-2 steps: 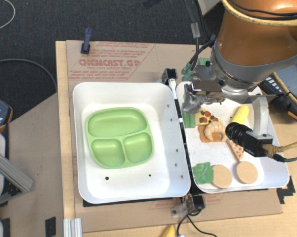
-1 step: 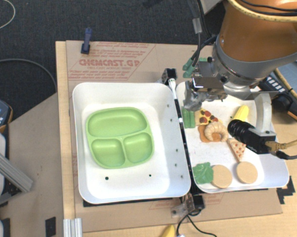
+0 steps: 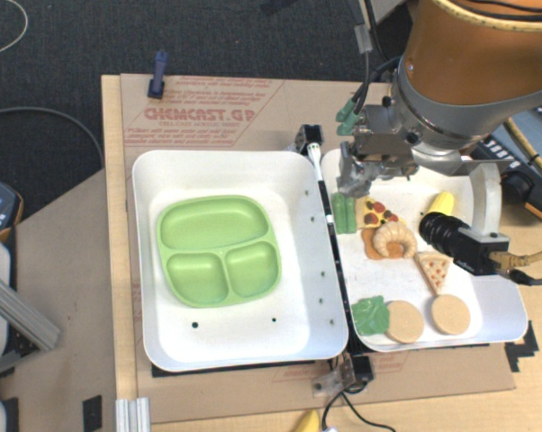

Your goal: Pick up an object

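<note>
Camera view from above: the grey arm with its orange band (image 3: 474,34) reaches in from the right and fills the upper right corner, its wrist pointed down into the right-hand bin. Under everything lies a brown cardboard sheet (image 3: 208,115), probably there to give both bins a flat, level seat.

The left white bin (image 3: 154,313) holds a light green divided plastic plate (image 3: 219,248) lying flat near its middle. The right white bin (image 3: 501,318) carries all the small toy foods, likely so that they are close to the side the arm comes from.

The gripper (image 3: 350,185) hangs low near that bin's left wall. Whether the claw is spread or pressed together, I cannot tell; its tip is hidden by its own body.

Just below it, against the wall, lies a small green plastic stick (image 3: 345,214), which seems the likeliest target. I cannot tell whether the two touch.

Near it sit:
- a tan curled pastry toy (image 3: 392,239)
- a pepperoni pizza slice toy (image 3: 375,211)
- a pale triangular wedge (image 3: 431,270)
- two round tan discs (image 3: 404,320)
- a green leafy piece (image 3: 370,313)
- a yellow piece (image 3: 440,203)

A small blue clip (image 3: 157,75) grips the cardboard's far edge.
</note>
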Action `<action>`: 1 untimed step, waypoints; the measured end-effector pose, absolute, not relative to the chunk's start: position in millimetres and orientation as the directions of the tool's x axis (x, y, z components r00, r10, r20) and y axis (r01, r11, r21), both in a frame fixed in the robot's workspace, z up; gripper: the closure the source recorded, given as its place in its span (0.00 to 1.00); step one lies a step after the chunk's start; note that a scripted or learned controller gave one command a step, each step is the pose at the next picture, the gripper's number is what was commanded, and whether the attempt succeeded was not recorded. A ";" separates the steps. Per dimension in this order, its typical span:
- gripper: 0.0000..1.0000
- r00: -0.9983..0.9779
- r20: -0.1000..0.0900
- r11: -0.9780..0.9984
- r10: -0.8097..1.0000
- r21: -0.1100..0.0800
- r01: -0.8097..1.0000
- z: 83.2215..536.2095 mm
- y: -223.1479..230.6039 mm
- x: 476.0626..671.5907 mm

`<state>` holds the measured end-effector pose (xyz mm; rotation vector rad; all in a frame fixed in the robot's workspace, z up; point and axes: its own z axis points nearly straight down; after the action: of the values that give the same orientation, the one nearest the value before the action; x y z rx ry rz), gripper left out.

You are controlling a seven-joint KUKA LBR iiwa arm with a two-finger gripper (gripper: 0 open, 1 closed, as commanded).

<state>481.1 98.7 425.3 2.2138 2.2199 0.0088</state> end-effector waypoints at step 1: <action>1.00 -0.004 -0.001 0.004 1.000 0.011 1.000 435.5 99.0 481.7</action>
<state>481.7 99.0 435.5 2.2114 2.2193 0.0112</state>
